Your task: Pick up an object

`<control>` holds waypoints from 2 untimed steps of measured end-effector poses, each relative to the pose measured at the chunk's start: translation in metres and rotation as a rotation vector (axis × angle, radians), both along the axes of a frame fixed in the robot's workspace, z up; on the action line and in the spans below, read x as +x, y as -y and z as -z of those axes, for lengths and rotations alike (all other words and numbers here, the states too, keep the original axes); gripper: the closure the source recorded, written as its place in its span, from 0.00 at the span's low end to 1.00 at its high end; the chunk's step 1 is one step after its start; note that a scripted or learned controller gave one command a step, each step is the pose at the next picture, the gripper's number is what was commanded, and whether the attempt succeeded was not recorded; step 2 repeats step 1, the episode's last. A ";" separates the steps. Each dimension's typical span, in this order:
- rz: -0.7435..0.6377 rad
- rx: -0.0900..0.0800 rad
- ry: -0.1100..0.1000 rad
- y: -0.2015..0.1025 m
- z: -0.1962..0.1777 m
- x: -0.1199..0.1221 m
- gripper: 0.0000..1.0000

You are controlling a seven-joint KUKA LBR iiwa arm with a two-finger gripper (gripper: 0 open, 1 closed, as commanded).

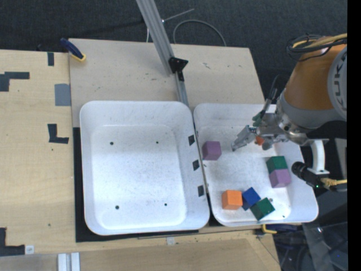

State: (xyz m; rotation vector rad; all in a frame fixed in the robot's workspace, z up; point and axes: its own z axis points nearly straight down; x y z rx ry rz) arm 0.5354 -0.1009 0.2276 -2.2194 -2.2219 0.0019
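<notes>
Camera view: right bin [225,114] holding a purple cube [211,150] near its left wall, an orange cube [232,199] touching a blue block [250,197] and a dark green block [263,208] along the front edge, plus a green block [276,164] stacked just above a second purple block [280,178] toward the right side. Left bin [135,168] alongside, separated by the shared rims. Gripper [247,137] over the right bin's upper middle, pointing left toward the purple cube but apart from it, nothing visible between the fingers; opening impossible to tell.
</notes>
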 end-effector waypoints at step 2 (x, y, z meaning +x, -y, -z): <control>0.003 -0.003 0.009 0.042 -0.122 -0.047 0.00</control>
